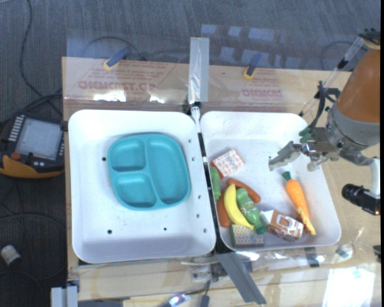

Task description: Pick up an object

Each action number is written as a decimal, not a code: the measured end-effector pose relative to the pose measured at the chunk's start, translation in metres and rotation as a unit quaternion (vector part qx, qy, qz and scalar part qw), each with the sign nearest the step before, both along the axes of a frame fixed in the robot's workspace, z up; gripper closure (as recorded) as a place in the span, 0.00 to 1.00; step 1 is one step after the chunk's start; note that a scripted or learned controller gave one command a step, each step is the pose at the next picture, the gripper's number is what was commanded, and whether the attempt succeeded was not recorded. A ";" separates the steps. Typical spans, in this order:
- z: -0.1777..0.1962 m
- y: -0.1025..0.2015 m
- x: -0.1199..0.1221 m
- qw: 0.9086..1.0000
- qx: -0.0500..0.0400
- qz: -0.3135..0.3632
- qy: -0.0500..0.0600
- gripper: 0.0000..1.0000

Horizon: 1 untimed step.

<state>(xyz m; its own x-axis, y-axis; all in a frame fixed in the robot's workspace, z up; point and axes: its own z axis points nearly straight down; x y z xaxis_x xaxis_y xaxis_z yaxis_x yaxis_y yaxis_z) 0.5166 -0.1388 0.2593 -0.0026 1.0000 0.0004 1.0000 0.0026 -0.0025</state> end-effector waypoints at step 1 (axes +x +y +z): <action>-0.166 -0.060 -0.032 0.998 0.001 -0.069 -0.002 0.00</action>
